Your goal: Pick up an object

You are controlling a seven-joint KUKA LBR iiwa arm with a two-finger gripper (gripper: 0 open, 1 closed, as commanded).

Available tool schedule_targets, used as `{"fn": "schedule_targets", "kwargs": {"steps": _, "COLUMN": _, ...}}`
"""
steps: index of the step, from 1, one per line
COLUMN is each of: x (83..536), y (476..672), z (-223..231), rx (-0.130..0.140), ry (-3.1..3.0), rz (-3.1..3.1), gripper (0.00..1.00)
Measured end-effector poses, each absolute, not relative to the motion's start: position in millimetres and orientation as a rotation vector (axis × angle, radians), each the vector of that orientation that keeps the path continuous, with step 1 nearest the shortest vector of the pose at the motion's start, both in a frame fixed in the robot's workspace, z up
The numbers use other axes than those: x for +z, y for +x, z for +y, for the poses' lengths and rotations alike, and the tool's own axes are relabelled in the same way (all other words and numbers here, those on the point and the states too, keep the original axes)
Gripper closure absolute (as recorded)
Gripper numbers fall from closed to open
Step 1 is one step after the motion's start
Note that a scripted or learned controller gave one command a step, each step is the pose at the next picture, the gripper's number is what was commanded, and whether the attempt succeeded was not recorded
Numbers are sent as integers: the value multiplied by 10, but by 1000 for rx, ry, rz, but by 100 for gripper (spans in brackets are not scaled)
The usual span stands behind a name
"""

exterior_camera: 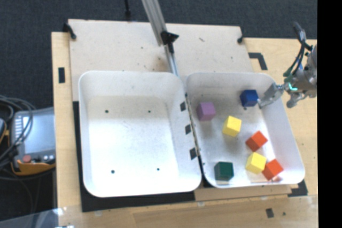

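Note:
Several small cubes lie in the right bin (pixel 283 131): a blue cube (pixel 248 97) at the back, a purple cube (pixel 206 110), a yellow cube (pixel 232 126), an orange cube (pixel 257 141), a second yellow cube (pixel 256 163), another orange cube (pixel 273 168) and a dark green cube (pixel 224 171). My gripper (pixel 279 99) hangs over the bin's back right corner, just right of the blue cube. Its fingers stand apart with nothing between them, and the left fingertip (pixel 265 99) is close beside the blue cube.
The left bin (pixel 133 133) sits beside the right one, sharing a middle wall. A slanted metal rail (pixel 152 2) comes down from the top to the bins' back junction. A grey device with cables (pixel 32 139) sits at the far left.

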State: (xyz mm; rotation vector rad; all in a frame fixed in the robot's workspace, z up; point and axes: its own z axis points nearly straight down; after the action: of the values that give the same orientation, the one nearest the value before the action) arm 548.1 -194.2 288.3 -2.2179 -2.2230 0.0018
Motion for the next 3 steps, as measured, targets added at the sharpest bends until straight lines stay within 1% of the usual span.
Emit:
{"fn": "schedule_targets", "kwargs": {"steps": 1, "x": 2902, "y": 5488, "z": -1939, "rx": -2, "ry": -2219, "rz": -2226, "gripper": 0}}
{"fn": "schedule_targets", "kwargs": {"steps": 2, "x": 2482, "y": 5501, "z": -1950, "rx": 5, "ry": -2222, "rz": -2220, "gripper": 0}}
{"fn": "schedule_targets", "kwargs": {"steps": 3, "x": 1876, "y": 5519, "z": -2026, "rx": 7, "ry": -2222, "rz": -2217, "gripper": 0}}
